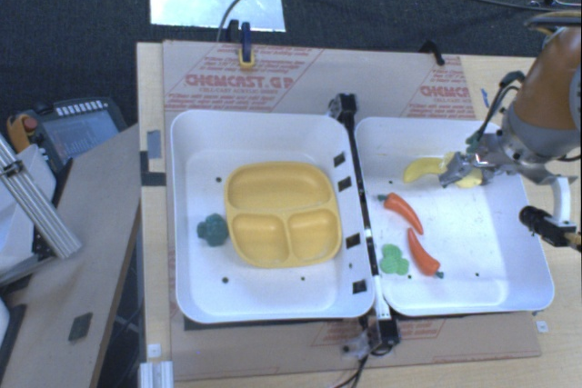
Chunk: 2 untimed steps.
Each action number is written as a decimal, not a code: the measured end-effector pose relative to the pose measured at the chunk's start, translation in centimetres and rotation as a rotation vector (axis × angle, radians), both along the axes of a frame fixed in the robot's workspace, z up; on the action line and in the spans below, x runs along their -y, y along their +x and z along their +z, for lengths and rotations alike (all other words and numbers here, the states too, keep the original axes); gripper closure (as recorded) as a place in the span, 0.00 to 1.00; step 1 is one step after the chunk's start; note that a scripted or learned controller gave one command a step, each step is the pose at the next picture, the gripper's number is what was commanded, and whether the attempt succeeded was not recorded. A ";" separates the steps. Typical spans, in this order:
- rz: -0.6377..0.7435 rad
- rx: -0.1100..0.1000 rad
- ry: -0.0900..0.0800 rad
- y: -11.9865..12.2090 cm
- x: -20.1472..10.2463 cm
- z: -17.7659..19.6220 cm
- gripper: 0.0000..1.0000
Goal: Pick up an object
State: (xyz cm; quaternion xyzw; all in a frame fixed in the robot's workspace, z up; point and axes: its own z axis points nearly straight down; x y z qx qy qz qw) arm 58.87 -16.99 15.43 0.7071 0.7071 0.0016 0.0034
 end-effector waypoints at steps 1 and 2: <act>0.003 -0.001 0.000 0.3 0.7 4.6 1.00; 0.005 0.001 0.000 0.4 0.4 11.0 1.00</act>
